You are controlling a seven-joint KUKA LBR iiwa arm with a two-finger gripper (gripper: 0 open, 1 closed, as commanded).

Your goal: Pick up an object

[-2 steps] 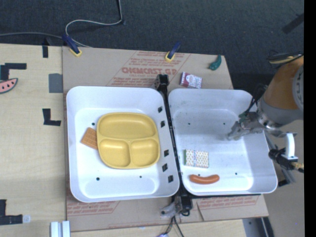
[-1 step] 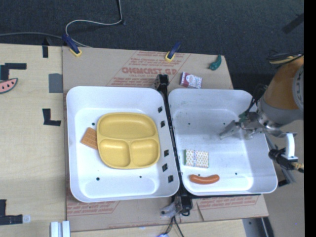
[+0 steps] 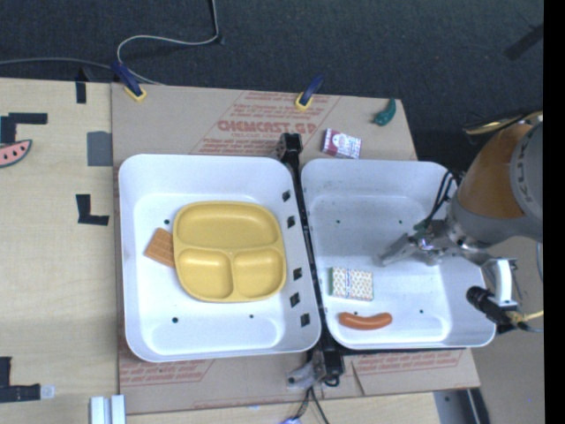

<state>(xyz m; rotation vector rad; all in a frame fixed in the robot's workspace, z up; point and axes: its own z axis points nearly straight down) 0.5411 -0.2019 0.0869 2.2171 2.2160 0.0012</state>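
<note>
Claw (image 3: 397, 253) hangs low in the right bin (image 3: 371, 184), nothing in it; whether it's open I cannot tell. Packet (image 3: 351, 283) and sausage (image 3: 365, 321) lie just beside, toward the near wall. Still the approach, I'd say: next, line up over one and drop.

A light wooden worktop (image 3: 53, 263) fills the left and lower part of the frame, with black tape marks at its left edge. A brown cardboard sheet (image 3: 256, 126) with red printing lies on it, held by two yellow-and-blue clamps (image 3: 131, 81) at the top. Two white bins (image 3: 141, 263) sit side by side on the cardboard. A small printed packet (image 3: 340, 143) and a green piece (image 3: 385, 111) lie above the right bin (image 3: 388, 179).
</note>
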